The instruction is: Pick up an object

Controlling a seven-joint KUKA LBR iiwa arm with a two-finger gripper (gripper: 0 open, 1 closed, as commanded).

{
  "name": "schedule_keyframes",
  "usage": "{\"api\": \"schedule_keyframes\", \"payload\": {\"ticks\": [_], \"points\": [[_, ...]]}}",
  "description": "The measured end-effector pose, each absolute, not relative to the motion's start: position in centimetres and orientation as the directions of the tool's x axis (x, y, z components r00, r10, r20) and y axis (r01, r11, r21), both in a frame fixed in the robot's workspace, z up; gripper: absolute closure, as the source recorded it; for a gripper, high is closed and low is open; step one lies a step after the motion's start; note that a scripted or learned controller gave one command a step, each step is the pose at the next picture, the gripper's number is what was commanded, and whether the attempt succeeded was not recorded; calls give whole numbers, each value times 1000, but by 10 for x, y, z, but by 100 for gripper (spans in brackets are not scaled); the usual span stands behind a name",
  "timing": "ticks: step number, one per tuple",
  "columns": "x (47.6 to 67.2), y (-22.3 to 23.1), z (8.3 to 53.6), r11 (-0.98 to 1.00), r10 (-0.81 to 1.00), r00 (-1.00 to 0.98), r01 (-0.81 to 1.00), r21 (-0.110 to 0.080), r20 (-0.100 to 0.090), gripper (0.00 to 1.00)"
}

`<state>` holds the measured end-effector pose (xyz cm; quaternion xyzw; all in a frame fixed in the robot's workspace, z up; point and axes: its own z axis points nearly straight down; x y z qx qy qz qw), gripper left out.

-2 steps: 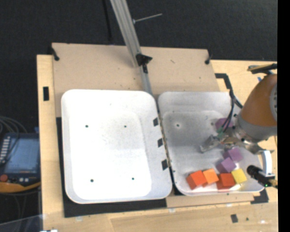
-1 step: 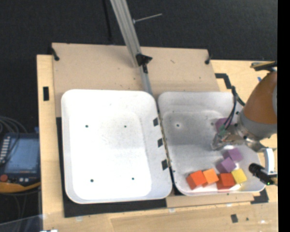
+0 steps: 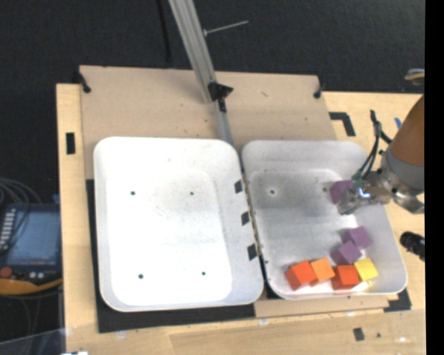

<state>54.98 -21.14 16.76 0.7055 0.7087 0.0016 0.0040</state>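
My gripper (image 3: 357,197) hangs over the right side of the right bin (image 3: 296,168), at the end of the grey arm with its orange band. A purple block (image 3: 341,191) sits right against the gripper's left side; whether it is gripped cannot be made out. Near the bin's front right corner lie two more purple blocks (image 3: 357,237) (image 3: 348,253), a yellow block (image 3: 366,269), and three orange blocks (image 3: 302,274) (image 3: 323,269) (image 3: 346,276), packed close together.
The left bin (image 3: 166,220) lies beside the right one, their walls touching in the middle. A slanted metal pole (image 3: 200,50) rises behind the bins. A control pendant (image 3: 22,242) rests off the bench at the left.
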Motion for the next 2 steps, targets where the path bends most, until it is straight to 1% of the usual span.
{"api": "schedule_keyframes", "payload": {"ticks": [1, 2], "points": [[552, -215, 212, 4, 1000, -3, 1000, 7, -3, 100], [557, -207, 262, 5, 1000, -5, 1000, 8, -3, 100]]}}
